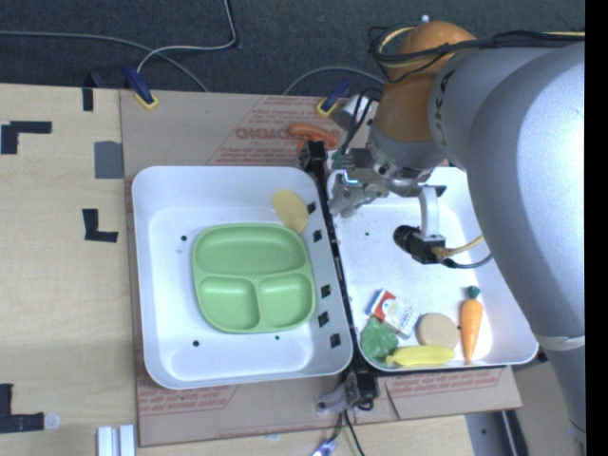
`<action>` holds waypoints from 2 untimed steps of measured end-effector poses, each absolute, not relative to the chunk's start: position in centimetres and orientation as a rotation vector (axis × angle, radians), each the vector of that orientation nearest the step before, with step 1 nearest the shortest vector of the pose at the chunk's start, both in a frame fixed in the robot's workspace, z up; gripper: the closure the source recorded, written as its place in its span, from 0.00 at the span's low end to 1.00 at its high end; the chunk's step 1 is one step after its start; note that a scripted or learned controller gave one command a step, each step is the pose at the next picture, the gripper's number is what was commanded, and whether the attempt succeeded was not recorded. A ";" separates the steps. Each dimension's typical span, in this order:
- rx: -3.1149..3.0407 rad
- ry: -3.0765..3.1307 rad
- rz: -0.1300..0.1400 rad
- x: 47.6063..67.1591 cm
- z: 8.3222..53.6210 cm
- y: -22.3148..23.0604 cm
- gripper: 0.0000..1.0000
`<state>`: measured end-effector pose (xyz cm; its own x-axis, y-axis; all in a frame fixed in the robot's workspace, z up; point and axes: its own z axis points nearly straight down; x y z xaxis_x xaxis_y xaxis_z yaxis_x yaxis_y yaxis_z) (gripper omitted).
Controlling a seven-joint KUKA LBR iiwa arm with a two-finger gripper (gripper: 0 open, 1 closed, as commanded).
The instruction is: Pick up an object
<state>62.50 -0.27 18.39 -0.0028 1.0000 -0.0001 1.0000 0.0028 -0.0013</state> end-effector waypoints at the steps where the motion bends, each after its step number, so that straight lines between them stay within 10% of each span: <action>1: -2.223 -2.224 0.001 59.5 26.0 -3.5 1.00; 2: -2.219 -2.222 0.005 63.5 19.1 -3.5 1.00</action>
